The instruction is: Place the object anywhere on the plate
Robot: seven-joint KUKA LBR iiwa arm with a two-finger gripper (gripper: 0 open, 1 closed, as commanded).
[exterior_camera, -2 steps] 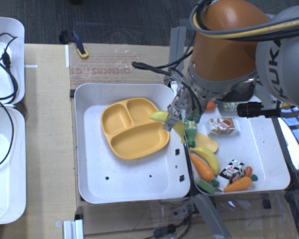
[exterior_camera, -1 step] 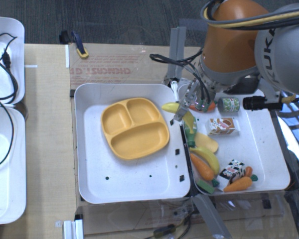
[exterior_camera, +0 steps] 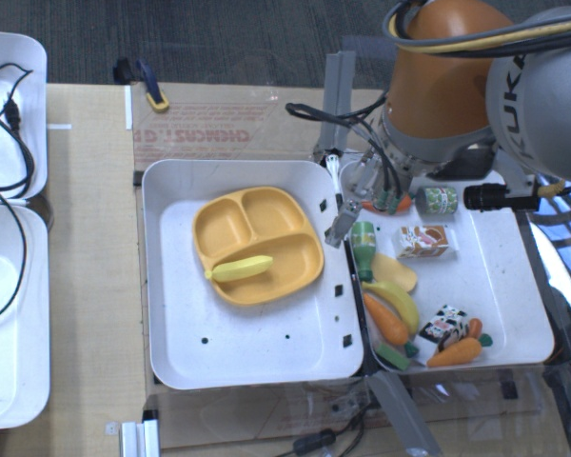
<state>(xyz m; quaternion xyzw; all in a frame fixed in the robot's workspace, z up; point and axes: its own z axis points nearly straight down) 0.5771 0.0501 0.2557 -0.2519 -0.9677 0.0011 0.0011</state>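
End effector (exterior_camera: 345,219) over bin divider, grip state unclear; yellow obj (exterior_camera: 241,268) lies on plate (exterior_camera: 230,223)

Robotics lab: KUKA arm (exterior_camera: 514,74), bins (exterior_camera: 171,350).

Illumination even and bright, from overhead; soft shadows beneath the yellow plate (exterior_camera: 259,246) and arm; mild glare on white bin (exterior_camera: 171,284) floors and orange band (exterior_camera: 447,60); focus sharp centrally, slight softness at edges.
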